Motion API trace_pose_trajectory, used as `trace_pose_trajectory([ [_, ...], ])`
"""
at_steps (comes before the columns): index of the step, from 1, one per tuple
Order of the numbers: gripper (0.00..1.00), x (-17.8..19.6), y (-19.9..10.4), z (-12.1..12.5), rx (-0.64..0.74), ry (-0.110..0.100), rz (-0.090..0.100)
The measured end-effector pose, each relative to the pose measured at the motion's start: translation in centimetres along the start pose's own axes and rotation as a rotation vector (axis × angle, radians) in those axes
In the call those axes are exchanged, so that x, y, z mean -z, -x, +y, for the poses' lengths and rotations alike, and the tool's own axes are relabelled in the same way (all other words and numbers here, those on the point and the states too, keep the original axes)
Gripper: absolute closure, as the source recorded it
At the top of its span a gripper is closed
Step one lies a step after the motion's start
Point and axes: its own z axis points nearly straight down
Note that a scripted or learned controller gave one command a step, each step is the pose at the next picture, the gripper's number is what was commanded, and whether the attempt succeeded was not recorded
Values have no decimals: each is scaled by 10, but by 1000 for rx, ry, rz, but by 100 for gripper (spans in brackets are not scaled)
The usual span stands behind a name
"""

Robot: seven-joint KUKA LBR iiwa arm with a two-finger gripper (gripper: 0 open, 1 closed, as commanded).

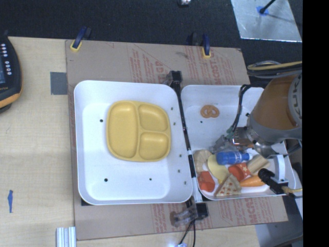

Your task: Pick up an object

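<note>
We look down from one fixed camera above the tabletop (pixel 36 138), tilted at a slant, far enough back to take in both white bins, the left bin (pixel 92 179) and the right bin (pixel 198 99), side by side, plus dark floor (pixel 128 9) beyond.

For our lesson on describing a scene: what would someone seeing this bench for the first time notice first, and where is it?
The eye goes first to the yellow divided plate, lying alone in the left bin. Next comes the colourful heap of toy food at the near end of the right bin, with a blue bottle on top and a pretzel apart at the far end. The arm's tool hangs over that heap.
</note>
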Motion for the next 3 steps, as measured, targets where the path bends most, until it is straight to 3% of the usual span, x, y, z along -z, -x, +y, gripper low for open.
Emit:
trace_pose_trajectory([
  [1, 0, 41, 78, 93, 2, 15, -7],
  [2, 0, -2, 10, 13, 0, -5, 4],
  [3, 0, 2, 2, 113, 4, 13, -3],
])
